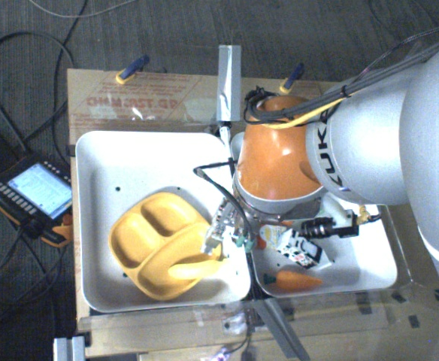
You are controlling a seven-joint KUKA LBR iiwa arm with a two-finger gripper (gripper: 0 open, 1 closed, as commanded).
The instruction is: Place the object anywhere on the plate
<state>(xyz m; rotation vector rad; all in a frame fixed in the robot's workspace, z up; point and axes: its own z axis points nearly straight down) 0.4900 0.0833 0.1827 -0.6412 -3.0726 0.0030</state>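
- Carrot point(298, 280) and a black-and-white item point(302, 251) are seen in the right bin point(370, 273), nearest the camera; neither is over the plate.
- Yellow divided plate point(155, 243) is set in the left bin point(99, 164). A pale yellow piece point(192, 268), prob. the object, is seen lying in its near compartment.
- Gripper point(219, 237) is placed just above the plate's right rim. Whether it's open or shut, or holding anything, can't be told.
- If sthg is held, release is best made lower and further inboard, w/ rim kept clear.
- Lift-off should be straight up, so the plate isn't dragged.
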